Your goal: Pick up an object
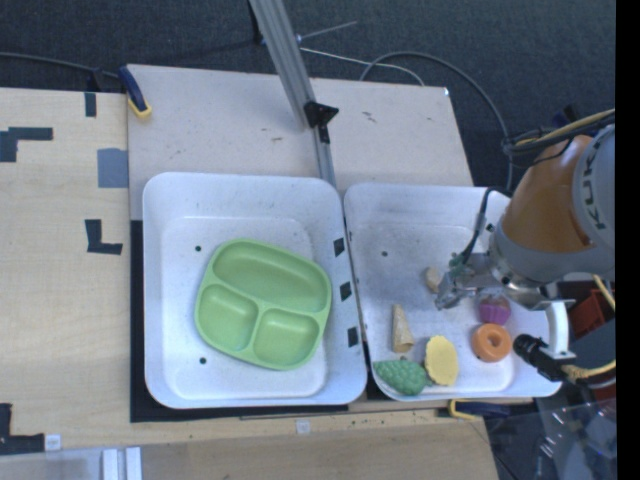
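My gripper (449, 290) hangs low over the middle of the right bin (400, 213), reaching in from the right. A small beige piece (432, 278) lies right at its left side, partly hidden by it. A purple object (493, 311) sits just to its right, with an orange ring-shaped toy (491, 343) in front of that. Near the bin's front edge lie a tan cone-like piece (401, 328), a yellow toy (441, 360) and a green leafy toy (402, 375).
The left bin (180, 203) holds a green divided plate (263, 304). A grey metal pole (285, 43) slants down to the wall between the bins. The arm's orange band (545, 203) stands over the right bin's right edge.
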Robot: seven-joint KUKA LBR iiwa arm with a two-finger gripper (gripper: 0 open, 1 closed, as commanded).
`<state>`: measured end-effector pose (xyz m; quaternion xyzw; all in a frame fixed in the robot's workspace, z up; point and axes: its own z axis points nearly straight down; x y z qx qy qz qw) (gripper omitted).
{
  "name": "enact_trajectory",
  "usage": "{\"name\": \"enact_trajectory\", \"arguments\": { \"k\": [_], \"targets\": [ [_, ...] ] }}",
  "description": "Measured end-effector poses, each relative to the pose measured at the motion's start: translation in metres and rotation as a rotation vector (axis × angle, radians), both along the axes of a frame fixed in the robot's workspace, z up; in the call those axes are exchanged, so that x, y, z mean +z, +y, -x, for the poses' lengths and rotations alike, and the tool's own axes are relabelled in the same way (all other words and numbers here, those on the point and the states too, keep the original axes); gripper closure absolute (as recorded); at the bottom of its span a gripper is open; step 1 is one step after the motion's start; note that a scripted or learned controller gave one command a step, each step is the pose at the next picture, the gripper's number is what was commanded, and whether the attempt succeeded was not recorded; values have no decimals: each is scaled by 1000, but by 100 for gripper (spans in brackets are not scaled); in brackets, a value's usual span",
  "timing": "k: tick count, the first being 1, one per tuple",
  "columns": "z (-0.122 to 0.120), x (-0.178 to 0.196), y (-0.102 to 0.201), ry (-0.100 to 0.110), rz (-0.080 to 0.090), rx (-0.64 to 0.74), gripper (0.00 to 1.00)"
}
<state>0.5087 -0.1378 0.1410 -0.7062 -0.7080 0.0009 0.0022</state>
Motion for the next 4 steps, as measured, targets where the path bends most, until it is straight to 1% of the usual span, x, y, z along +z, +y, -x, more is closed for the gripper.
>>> {"name": "enact_trajectory", "arguments": {
  "k": [1,2,3,4],
  "targets": [
    [-4,62,2,-9,3,0,100],
    [-4,106,-3,-8,3,-1,100],
    [-5,140,-3,-7,3,-1,100],
    [-16,135,59,-4,0,5,100]
  ]
}}
